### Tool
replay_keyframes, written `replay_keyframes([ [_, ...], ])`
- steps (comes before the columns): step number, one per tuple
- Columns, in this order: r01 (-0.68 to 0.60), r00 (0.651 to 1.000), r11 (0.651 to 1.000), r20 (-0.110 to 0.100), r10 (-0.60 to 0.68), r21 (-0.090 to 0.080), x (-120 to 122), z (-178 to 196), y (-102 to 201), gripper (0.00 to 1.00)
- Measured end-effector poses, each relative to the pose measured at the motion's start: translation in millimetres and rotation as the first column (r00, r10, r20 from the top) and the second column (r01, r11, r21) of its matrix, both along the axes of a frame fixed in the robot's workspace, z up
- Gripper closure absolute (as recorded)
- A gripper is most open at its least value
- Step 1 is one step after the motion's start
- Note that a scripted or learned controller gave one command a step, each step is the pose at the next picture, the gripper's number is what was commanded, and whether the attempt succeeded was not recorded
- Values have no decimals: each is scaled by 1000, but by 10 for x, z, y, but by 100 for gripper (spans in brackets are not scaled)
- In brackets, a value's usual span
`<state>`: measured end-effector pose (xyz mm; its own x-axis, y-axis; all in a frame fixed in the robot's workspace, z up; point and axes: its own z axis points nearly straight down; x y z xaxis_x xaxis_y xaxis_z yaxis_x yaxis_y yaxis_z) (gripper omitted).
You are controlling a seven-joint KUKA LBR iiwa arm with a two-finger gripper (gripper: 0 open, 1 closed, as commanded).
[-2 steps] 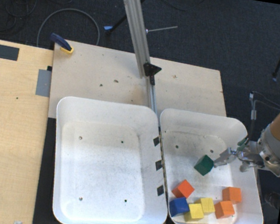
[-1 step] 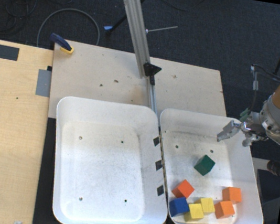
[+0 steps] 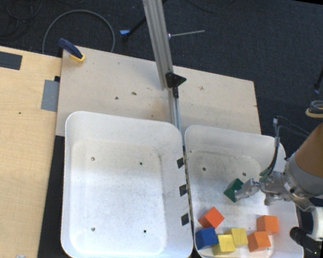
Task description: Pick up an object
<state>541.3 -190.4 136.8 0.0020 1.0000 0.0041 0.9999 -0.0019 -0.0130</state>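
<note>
Two shallow white bins are sitting side by side on the desk (image 3: pixel 155 91), the left bin (image 3: pixel 115 192) lying next to the right bin (image 3: pixel 227 144), which is carrying all the blocks. Along the near side of the right bin a loose cluster is resting: an orange block (image 3: pixel 213 217), a blue block (image 3: pixel 206 237) just below it, two yellow blocks (image 3: pixel 232 240) touching each other beside the blue one, and two more orange blocks (image 3: pixel 264 232) stacked close together toward the right rim. A green block (image 3: pixel 234 189) is lying apart from that cluster, nearer the middle of the bin, with open white floor around it on the left and far sides. A slanted aluminium rail (image 3: pixel 160 39) is running down from the far side of the desk to the seam between the bins, and a blue-and-yellow clamp (image 3: pixel 71 49) is sitting at the desk's far left corner. The arm (image 3: pixel 319 159) is reaching in from the right, its orange band over the right bin's rim, with the wrist bending low and pointing leftward. The end effector (image 3: pixel 248 189) is sitting just beside the green block, its fingers touching or nearly touching the block's right side; whether they are released or clenched on it cannot be told from this slant.
</note>
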Motion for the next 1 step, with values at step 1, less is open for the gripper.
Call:
replay_keyframes([
  [1,-5,1000,1000,18,5,-6,1078,183,-188,0],
])
